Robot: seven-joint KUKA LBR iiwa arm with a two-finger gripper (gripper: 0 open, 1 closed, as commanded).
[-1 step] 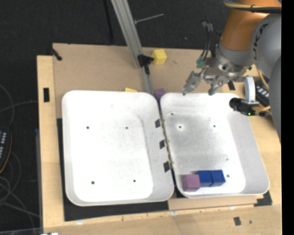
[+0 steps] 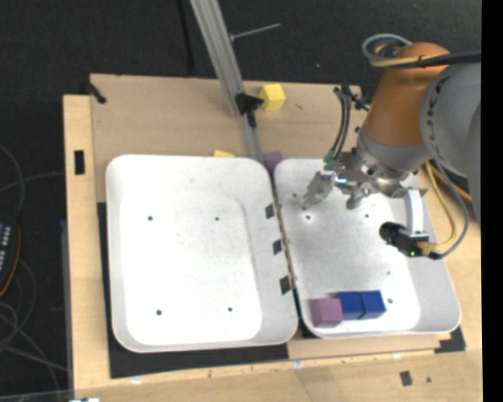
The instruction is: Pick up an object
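Observation:
In the right bin, a purple block lies by the front wall. A blue block touches its right side. My gripper hangs over the far end of the same bin, well behind both blocks. It is open, its fingers spread apart with nothing between them. The grey arm with its orange band comes in from the upper right.
The left bin lies beside the right one. A slanted metal post rises behind the bins. A yellow block sits on the bench at the back. A small purple block and a yellow piece lie just behind the bins.

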